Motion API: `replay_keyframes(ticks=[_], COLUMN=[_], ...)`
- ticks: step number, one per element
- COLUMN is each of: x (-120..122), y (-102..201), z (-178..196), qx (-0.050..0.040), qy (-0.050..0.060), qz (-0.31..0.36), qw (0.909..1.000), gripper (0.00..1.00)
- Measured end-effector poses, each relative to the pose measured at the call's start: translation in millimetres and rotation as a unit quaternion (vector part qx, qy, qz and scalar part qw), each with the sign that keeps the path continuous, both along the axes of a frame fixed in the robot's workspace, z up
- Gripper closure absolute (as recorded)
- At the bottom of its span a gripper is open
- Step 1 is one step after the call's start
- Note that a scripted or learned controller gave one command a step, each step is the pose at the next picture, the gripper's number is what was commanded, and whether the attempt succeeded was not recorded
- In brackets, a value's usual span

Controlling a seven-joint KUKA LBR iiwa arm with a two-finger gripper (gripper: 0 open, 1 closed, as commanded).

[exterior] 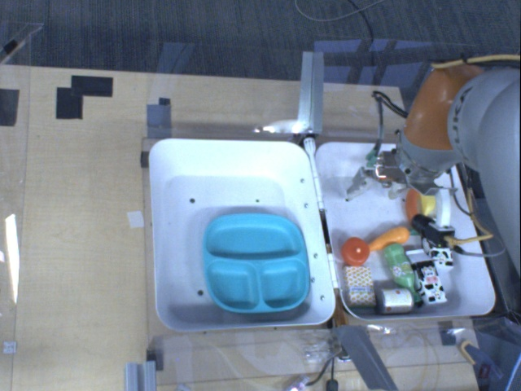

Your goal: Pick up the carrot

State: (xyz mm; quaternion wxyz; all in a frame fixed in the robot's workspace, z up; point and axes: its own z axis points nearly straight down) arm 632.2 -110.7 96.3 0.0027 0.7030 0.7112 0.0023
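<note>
Gripper (pixel 368 177) is hanging open, nothing btwn fingers, over right bin (pixel 342 210) near its back edge. Carrot (pixel 390 237) is lying mid-bin, toward front.

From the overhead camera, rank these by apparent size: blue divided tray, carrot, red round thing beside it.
1. Blue divided tray, in the left bin, by far the largest.
2. Carrot, in the right bin.
3. Red round thing, just left of the carrot; close in area to it, so this order is unsure.
</note>
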Motion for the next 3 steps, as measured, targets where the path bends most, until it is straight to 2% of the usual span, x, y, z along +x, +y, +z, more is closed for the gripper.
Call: replay_keyframes(ticks=[1,2,3], x=[-98,-60,-57], y=[-31,-36,-35], z=[58,-6,6], qx=[0.0007,-0.0006,0.0002], qy=[0.001,-0.004,-0.007], qz=[-0.082,-0.068,-0.067], qw=[0.9966,0.9977,0.9977], gripper=[0.0,0.0,1.0])
